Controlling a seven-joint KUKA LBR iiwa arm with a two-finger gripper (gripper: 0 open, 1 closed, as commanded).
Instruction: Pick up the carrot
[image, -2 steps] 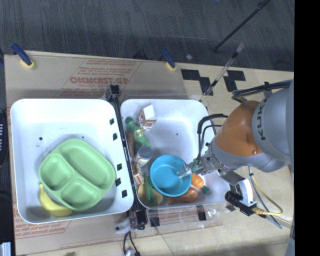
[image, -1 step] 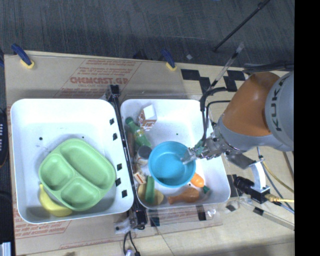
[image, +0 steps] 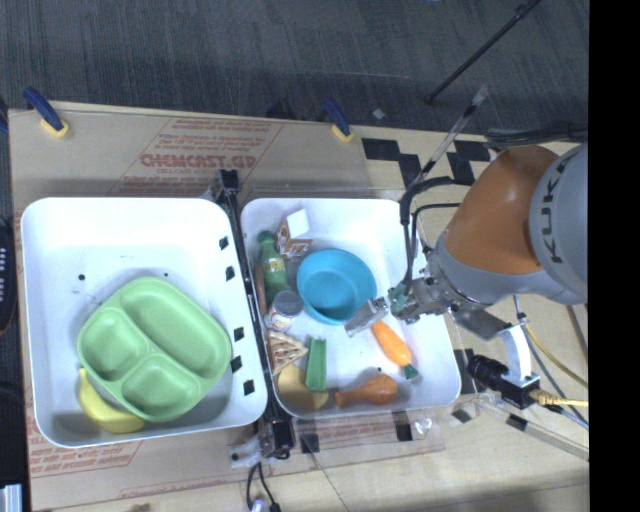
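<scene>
The arm's hand (image: 368, 316) hovered at the upper end of the carrot (image: 393, 343), which lay in the lower right of the right-hand bin (image: 425, 375), beside the blue bowl (image: 335, 284). Whether its fingers were spread could not be told. Judged mid-approach; lowering and closing would follow.

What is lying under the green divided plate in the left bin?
A yellow object sticks out from under the green divided plate at its lower left edge, on the left bin floor. The plate covers most of it, so its full shape cannot be seen.
</scene>
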